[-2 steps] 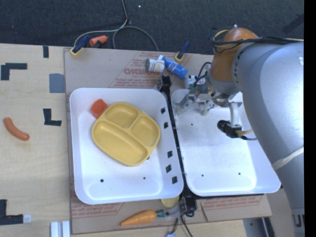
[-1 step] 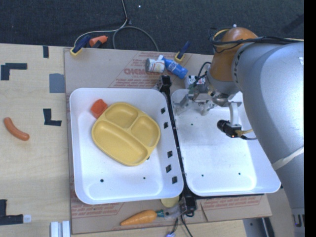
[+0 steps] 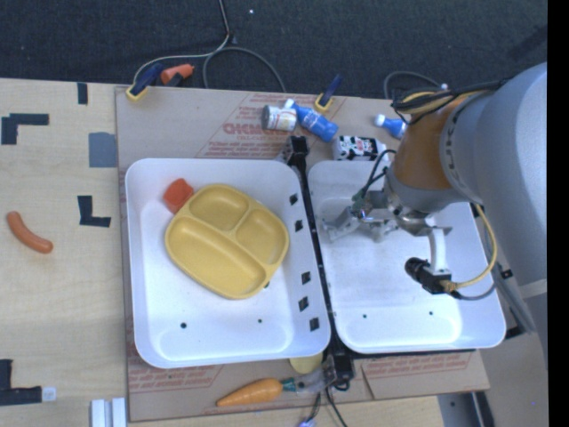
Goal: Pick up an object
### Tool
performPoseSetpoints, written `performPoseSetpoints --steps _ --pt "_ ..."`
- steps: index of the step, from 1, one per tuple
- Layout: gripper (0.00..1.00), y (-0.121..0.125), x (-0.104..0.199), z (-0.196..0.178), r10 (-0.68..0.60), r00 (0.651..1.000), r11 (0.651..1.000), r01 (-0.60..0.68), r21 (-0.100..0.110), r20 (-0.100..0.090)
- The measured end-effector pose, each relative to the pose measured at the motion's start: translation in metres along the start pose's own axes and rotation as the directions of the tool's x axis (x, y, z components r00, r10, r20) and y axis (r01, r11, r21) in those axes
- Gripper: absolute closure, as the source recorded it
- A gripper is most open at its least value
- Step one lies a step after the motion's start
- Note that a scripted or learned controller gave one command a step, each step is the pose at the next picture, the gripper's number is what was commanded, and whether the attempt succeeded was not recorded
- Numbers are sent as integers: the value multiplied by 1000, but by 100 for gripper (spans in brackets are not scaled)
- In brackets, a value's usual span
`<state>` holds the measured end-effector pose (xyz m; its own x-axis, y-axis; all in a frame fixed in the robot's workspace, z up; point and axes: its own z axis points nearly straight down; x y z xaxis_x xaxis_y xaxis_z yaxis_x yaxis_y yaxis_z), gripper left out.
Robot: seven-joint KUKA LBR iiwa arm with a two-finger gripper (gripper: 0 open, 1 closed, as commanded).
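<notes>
The grey arm (image 3: 498,149) reaches in from the right, its orange band (image 3: 425,154) above the wrist, and hangs over the right bin (image 3: 400,327); the gripper (image 3: 342,225) sits low near that bin's upper left corner, close to the divider between the two bins. Whether it is open or shut cannot be told from this slant — the metal parts blur together against the white floor, and no object can be made out between them.

In the left bin (image 3: 213,336) lies a yellow divided tray (image 3: 227,238), tilted on the diagonal; a small red-orange block (image 3: 178,192) lies just beside its upper left corner, touching or nearly so.

Outside the bins, on the surface (image 3: 53,327), a carrot (image 3: 251,392) lies below the left bin's front edge, an orange sausage-shaped toy (image 3: 29,232) rests well apart at the far left, and a blue-and-white bottle (image 3: 300,118) lies on its side behind the bins.
</notes>
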<state>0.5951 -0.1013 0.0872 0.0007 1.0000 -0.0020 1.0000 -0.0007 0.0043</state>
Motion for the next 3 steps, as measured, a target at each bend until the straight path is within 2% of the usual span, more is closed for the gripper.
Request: performPoseSetpoints --steps 1,2,3 --pt "0 48 -4 1 -3 1000 1000 3 1 -1" --pt "0 74 8 2 -4 1000 1000 4 5 -1" --pt "100 74 7 -8 -3 1000 1000 3 2 2"
